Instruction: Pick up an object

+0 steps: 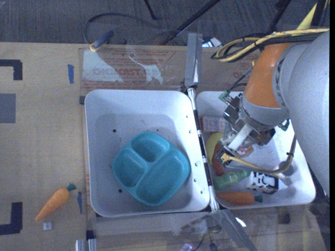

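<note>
My gripper [234, 146] hangs low over the left half of the right bin [301, 190], reaching in from the right. Just to its left lies a yellow object [211, 143], with a red one [216, 166] below it. Toward the bin's front lie a green bottle-like object [231, 179] and an orange toy carrot [238, 197]. A black-and-white item [264, 182] sits to their right. A pale pink-printed packet [211, 123] lies near the bin's back left. The arm hides whatever is under the gripper.
The left bin [104, 109] holds a teal divided plate [152, 167]. Another toy carrot [52, 204] lies on the wooden bench outside the bins, at the front left. Blue tape marks [70, 73] sit on the bench.
</note>
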